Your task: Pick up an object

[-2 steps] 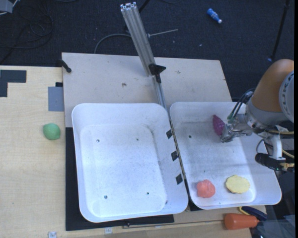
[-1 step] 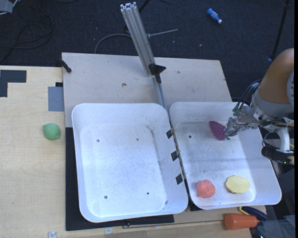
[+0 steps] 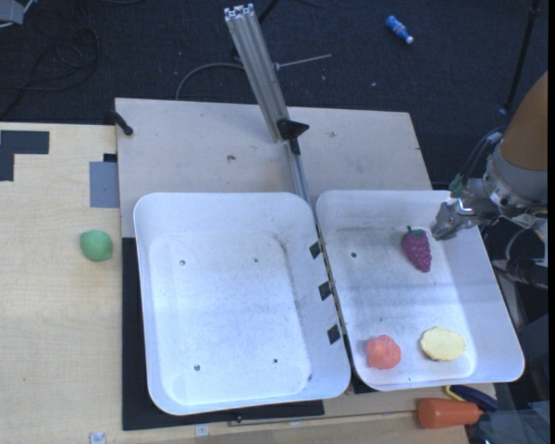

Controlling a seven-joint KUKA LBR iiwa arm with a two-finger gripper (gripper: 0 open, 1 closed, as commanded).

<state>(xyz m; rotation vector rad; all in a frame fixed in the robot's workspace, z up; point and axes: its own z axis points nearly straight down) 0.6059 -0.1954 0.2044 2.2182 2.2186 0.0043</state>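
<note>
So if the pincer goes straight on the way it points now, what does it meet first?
Most likely the purple berry-shaped toy in the right bin. The pincer points left and downward and the toy lies just beyond its tip. Depth is unclear, so it might pass just above it.

A green ball (image 3: 96, 245) lies on the bench's pale wood, left of the left bin, well apart from it. A grey metal bar (image 3: 259, 69) slants from the dark floor down toward the gap between the bins. A small blue object (image 3: 400, 30) lies on the floor at the top. An orange object (image 3: 449, 413) lies at the bench's near edge, below the right bin.
</note>
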